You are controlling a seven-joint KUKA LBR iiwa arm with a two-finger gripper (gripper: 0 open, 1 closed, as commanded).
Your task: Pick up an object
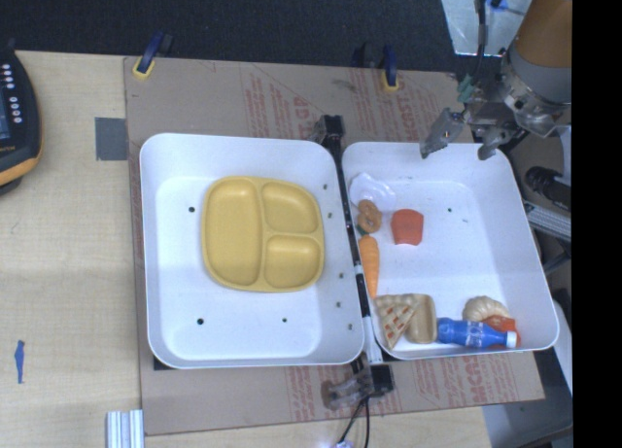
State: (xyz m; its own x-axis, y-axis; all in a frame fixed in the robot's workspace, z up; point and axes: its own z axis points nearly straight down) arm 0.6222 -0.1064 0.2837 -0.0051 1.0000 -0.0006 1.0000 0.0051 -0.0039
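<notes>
Where bench [68, 271] carries cardboard sheet [243, 96], two white bins side by side, clipped together along the shared edge.

Left bin [165, 329]: largest item on sheet. Holds yellow tray [262, 233], three compartments, lying flat just above centre, clear of all walls.

Right bin [530, 271]: holds six small items, all toward 9 and 6 o'clock; 3 o'clock half bare.

Arm [544, 28]: grey with orange band, entering at 1 o'clock of frame, above the right bin's 12 o'clock rim.

Gripper [457, 140]: fingers spread apart, nothing between them; poised over the right bin's far rim, well apart from every item.

Contents of right bin, larger to smaller:
- Blue bottle [471, 334], on its side at 6 o'clock, orange cap toward 3 o'clock.
- Waffle wedge [405, 319], at 7 o'clock, touching the bottle's base end.
- Carrot [369, 259], lengthwise along the 9 o'clock wall, tip toward 6 o'clock.
- Red block [407, 226], near centre, toward 10 o'clock, just beside carrot top.
- Croissant [485, 308], at 5 o'clock, just behind the bottle, touching it.
- Brown nugget [367, 214], at 10 o'clock, just above the carrot.

Off sheet: black controller [15, 125] at frame's 9 o'clock edge; blue clamps [151, 52] at sheet's far edge.
</notes>
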